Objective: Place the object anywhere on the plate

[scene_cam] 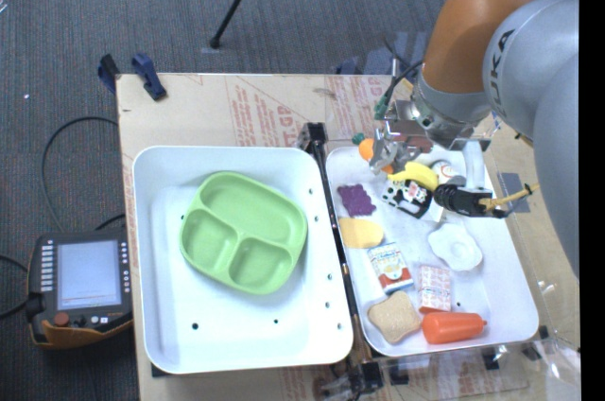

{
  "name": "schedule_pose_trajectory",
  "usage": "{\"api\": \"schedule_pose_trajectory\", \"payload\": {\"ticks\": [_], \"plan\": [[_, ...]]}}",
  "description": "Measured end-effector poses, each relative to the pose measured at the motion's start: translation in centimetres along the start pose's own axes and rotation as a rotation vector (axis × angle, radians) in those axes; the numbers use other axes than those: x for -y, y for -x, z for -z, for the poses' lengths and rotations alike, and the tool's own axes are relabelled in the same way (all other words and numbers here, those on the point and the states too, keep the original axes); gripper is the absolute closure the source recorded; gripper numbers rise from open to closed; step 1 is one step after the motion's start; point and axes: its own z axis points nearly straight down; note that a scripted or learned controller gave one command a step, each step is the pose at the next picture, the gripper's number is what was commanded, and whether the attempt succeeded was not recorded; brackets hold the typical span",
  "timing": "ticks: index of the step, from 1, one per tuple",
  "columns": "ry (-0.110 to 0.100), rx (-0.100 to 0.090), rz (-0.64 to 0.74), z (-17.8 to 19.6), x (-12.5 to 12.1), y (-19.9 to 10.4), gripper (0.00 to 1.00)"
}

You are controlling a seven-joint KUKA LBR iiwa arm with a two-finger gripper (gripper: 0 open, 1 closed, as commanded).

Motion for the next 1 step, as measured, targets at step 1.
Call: {"api": "schedule_pose_trajectory", "payload": {"ticks": [1], "plan": [[-0.024,0.002,-0.184,-4.27,0.34,-7.11,1.00]]}}
